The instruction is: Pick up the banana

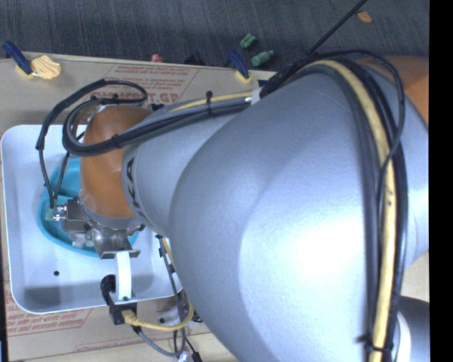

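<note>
Dark carpet runs beyond the table's cardboard sheet. The arm stretches over the white bin, and the hand is low inside the bin, above a blue dish near the bin's middle.

Hand state: cannot tell, the wrist covers it.

Banana: position cannot be told; presumably inside the bin, under the arm.

Progress, as judged: hand is down at the bin, grasp and lift unconfirmed.

Count: one arm, one blue dish, two blue clips past the bin's far side, two green bits beyond.
</note>
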Controlling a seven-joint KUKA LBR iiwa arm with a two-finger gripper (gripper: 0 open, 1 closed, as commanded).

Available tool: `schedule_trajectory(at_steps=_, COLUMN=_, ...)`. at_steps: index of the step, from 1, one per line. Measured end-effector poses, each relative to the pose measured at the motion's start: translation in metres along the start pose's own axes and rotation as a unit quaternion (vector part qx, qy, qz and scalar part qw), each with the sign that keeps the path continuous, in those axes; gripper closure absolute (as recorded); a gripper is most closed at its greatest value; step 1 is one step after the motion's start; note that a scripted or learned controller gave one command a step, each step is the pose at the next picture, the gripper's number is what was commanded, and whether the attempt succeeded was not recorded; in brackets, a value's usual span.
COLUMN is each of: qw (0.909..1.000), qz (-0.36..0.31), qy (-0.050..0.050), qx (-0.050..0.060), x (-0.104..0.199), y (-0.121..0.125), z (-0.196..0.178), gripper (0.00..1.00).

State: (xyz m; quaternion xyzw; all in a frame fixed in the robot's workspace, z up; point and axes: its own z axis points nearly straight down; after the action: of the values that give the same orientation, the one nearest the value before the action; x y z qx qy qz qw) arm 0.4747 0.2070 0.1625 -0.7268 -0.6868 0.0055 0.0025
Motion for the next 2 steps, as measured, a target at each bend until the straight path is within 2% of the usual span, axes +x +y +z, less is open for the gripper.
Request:
schedule_trajectory(at_steps=1, qw=0.9936, qz=-0.112, qy=0.001, qx=-0.004, x=-0.094, y=0.007, z=-0.053, gripper=1.0)
schedule_trajectory(at_steps=2, qw=0.9433, qz=-0.332, qy=0.0, qx=-0.005, x=-0.121, y=0.03, z=-0.066, gripper=1.0)
